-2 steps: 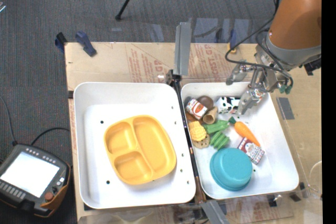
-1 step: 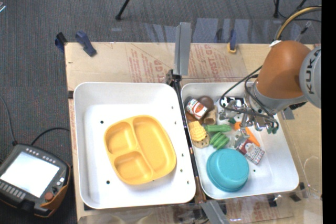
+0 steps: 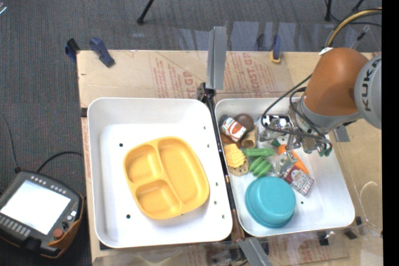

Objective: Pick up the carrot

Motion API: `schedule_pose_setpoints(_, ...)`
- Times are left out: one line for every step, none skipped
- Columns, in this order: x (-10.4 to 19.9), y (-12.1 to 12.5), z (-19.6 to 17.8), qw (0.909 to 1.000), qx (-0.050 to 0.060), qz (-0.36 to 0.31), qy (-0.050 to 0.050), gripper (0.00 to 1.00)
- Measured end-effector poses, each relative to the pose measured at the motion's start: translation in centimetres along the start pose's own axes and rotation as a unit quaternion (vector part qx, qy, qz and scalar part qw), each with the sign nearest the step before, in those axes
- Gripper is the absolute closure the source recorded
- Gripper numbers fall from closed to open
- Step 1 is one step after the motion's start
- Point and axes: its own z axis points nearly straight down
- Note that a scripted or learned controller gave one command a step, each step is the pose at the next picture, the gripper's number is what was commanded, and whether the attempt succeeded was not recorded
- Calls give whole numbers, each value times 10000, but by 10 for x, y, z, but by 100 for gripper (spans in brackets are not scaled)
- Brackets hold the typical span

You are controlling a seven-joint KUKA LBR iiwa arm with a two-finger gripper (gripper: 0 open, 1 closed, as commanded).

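Because the carrot (image 3: 297, 164) lies wedged in a heap of small things in the right bin (image 3: 340, 199), the likeliest failure is a grab that takes the wrong piece. Just left of the carrot are green pea pods (image 3: 260, 159), and touching its lower end is a red-and-white packet (image 3: 300, 180) — either could be pinched along with it, or nudge it away as the fingers come down. A blue bowl (image 3: 270, 201) below and left of the carrot crowds that side too, and a corn cob (image 3: 235, 159) sits further left.

From the right the arm reaches in, its orange band (image 3: 333, 81) above and right of the carrot, wrist bent down so the gripper (image 3: 293, 141) hangs just above the carrot's upper end. Whether the jaws are spread or closed I cannot tell — the metal parts blur together — and nothing is seen held between them. Well to the left of the carrot, the other bin holds a yellow divided plate (image 3: 166, 177).
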Motion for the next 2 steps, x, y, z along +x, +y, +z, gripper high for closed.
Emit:
schedule_pose_setpoints(-7, -5, -1, 9997, -5, 224, -10, 0)
schedule_pose_setpoints(-4, 0, 0, 9898, -3, 1425, 19, 0)
